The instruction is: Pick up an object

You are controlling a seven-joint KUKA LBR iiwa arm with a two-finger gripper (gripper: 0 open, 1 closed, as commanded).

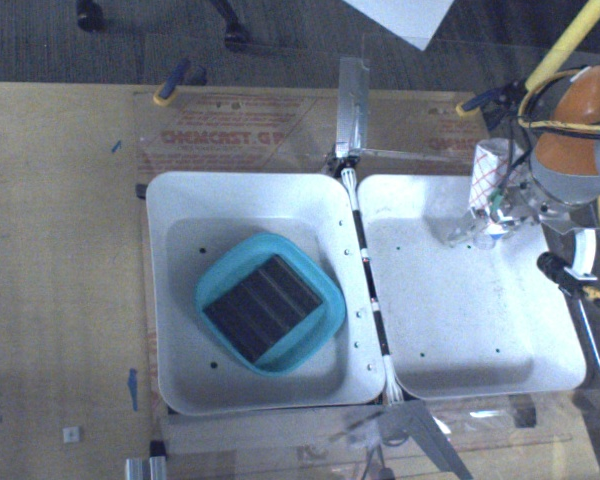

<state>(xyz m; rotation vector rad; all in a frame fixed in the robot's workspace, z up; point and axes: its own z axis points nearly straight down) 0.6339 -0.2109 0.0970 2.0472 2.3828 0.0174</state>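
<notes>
Two white bins point(450, 368) sat side by side on the wooden bench point(60, 268). Whether the gripper point(480, 230) was open or closed could not be told. A teal container point(269, 302) lay well apart at its eight o'clock, in the left bin.

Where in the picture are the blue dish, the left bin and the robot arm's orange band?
Blue dish point(320, 290): camera view, on its right rim.
Left bin point(180, 208): camera view, on its upper left wall.
Orange band point(580, 118): camera view, on the band's middle.
</notes>
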